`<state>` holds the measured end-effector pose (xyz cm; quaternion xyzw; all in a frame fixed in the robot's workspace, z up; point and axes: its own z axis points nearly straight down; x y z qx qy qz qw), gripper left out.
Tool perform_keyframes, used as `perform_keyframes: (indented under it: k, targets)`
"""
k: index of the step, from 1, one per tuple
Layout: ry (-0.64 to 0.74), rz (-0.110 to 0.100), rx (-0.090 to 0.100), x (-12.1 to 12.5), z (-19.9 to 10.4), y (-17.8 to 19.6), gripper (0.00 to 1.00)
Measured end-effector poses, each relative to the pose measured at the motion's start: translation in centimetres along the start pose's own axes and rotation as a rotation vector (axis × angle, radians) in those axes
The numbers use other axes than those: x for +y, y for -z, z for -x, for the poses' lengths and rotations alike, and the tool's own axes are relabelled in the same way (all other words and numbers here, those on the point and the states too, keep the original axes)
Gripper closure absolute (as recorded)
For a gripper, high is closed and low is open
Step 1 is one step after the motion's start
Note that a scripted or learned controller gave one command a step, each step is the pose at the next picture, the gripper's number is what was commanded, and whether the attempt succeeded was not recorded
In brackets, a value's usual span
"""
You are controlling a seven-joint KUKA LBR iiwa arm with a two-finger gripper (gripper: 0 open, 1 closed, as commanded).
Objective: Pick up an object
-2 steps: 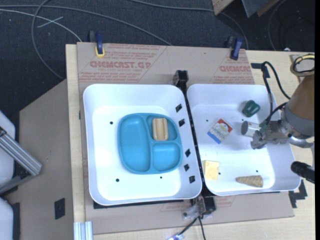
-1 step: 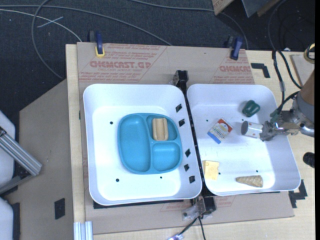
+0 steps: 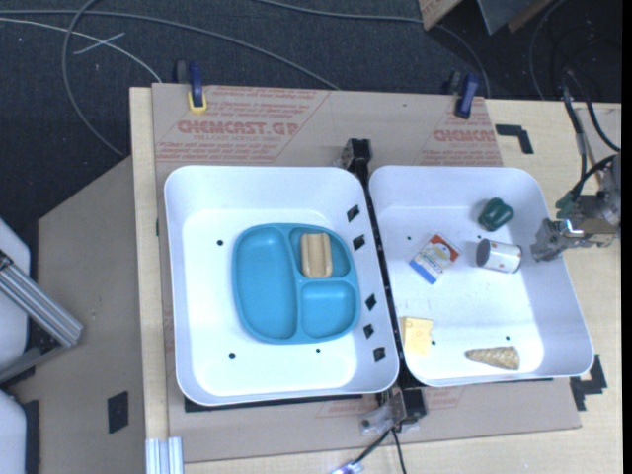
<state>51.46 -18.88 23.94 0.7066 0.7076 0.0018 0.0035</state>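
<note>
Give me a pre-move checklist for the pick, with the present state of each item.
1. Targets present: ok. The right bin holds a white cylinder, green piece, small packet, yellow block and tan cone.
2. Targets apart from each other: ok, none touch or overlap.
3. Hand position: ok, at the right bin's right edge, beside the white cylinder.
4. Hand free of load: cannot tell.
5. Hand over a target: not ok, it is off to the side.
6. Blue tray in the left bin: ok, far from the hand.

Probably a robotics lab, clamped plywood bench (image 3: 296, 126), loose cables (image 3: 109, 28) on dark carpet
</note>
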Motion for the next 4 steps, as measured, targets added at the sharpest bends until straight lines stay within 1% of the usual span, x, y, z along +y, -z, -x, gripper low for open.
perform_keyframes:
  k: [1,2,3,4]
  targets:
    - [0.006,-0.004,0.004,1.0,-5.2,0.9,1.00]
    - [0.005,-0.010,0.006,2.3,-10.9,-0.3,1.00]
    - [0.005,-0.006,0.005,4.0,-16.6,-0.6,1.00]
    - [0.006,-0.008,0.006,3.8,-22.8,-0.7,1.00]
